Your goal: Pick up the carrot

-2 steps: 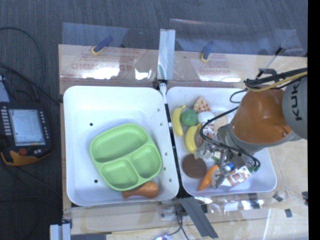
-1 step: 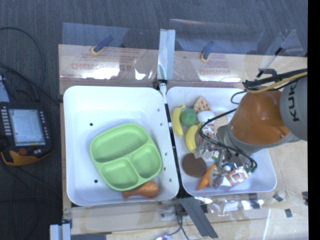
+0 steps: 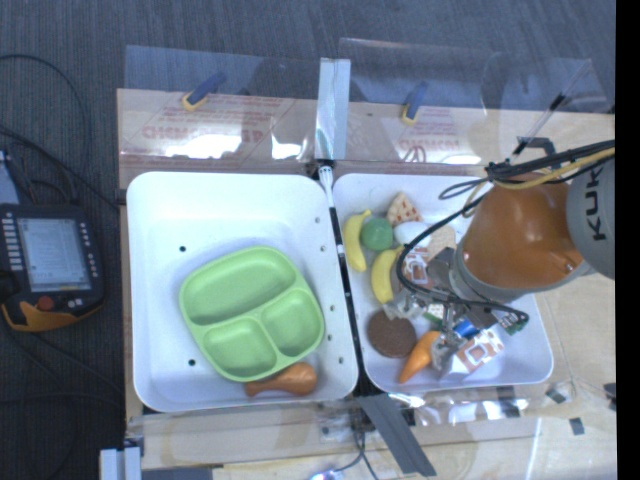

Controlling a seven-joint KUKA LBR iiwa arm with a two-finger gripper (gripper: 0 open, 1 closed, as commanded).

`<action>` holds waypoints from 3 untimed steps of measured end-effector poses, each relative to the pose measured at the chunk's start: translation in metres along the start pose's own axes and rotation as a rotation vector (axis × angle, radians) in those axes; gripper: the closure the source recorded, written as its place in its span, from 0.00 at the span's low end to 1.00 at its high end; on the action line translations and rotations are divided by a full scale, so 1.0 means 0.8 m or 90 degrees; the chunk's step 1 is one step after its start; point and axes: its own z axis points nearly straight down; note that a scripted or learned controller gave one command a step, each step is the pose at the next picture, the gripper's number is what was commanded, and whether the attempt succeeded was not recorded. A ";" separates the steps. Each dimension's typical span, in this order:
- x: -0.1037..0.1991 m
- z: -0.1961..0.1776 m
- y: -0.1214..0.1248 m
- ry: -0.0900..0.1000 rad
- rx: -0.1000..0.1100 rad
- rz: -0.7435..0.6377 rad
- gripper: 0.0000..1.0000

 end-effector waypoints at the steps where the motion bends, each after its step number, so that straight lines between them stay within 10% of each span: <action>1: 0.001 0.000 0.000 -0.002 0.000 -0.072 0.00; 3: 0.004 0.000 0.003 -0.002 -0.002 -0.330 0.00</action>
